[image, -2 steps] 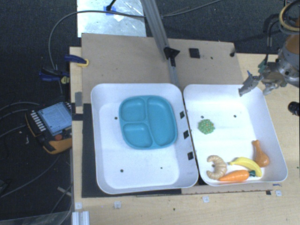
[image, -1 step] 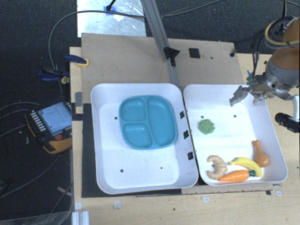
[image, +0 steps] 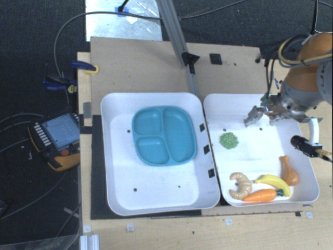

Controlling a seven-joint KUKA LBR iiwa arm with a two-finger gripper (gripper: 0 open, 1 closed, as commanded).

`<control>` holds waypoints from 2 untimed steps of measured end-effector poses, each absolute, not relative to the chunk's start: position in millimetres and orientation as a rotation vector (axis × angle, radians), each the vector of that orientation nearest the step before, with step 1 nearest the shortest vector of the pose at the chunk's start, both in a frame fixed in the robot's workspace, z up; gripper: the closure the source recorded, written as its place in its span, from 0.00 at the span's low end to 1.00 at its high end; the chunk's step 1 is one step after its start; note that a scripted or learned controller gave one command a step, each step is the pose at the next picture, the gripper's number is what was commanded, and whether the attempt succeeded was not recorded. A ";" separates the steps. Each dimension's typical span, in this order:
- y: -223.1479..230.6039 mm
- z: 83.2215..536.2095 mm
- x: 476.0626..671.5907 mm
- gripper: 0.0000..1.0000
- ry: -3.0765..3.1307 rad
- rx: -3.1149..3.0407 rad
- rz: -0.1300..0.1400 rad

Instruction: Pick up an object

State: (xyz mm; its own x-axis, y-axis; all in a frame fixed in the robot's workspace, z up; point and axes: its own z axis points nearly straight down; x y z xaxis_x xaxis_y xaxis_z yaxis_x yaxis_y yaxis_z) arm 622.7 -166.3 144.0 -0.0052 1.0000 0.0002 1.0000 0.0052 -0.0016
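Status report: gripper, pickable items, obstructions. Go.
Gripper over right bin's upper part, holding nothing seen. Broccoli apart below it; croissant, carrot, banana, drumstick clustered at near edge. Nothing between gripper and broccoli.

The two shallow white plastic bins (image: 156, 202) look smooth and faintly glossy (as does the blue divided plastic plate (image: 164, 135)), resting on a matt brown fibreboard bench (image: 140, 66).
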 end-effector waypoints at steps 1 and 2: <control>-168.5 84.1 620.0 0.00 -2.224 -2.223 -0.002; -168.2 98.5 621.9 1.00 -2.228 -2.224 -0.008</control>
